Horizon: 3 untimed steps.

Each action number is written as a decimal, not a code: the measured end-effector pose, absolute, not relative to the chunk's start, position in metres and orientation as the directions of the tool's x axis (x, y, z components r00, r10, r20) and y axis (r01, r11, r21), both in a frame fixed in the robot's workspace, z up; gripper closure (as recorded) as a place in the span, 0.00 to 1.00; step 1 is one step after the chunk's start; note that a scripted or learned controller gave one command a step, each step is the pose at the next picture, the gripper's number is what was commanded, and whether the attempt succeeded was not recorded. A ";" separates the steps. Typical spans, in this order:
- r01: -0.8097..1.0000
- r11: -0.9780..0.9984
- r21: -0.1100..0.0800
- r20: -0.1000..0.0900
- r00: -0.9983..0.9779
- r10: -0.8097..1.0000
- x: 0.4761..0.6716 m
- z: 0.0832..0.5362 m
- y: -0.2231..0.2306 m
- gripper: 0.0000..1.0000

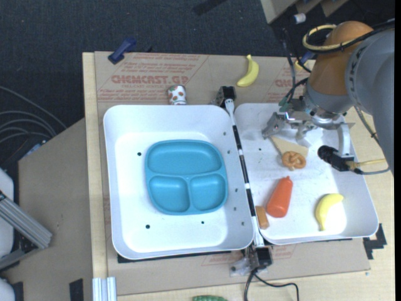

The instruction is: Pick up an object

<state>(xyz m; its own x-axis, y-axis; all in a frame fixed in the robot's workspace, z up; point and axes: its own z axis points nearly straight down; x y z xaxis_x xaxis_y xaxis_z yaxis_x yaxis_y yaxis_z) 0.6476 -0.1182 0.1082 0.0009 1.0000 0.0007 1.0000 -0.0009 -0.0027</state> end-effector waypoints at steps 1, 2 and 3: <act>1.000 0.001 0.001 0.000 -0.001 1.000 0.667 0.085 -0.119 0.00; 1.000 0.000 0.001 -0.001 0.000 1.000 0.667 0.085 -0.130 0.00; 1.000 -0.001 0.002 -0.001 0.001 1.000 0.667 0.085 -0.136 0.00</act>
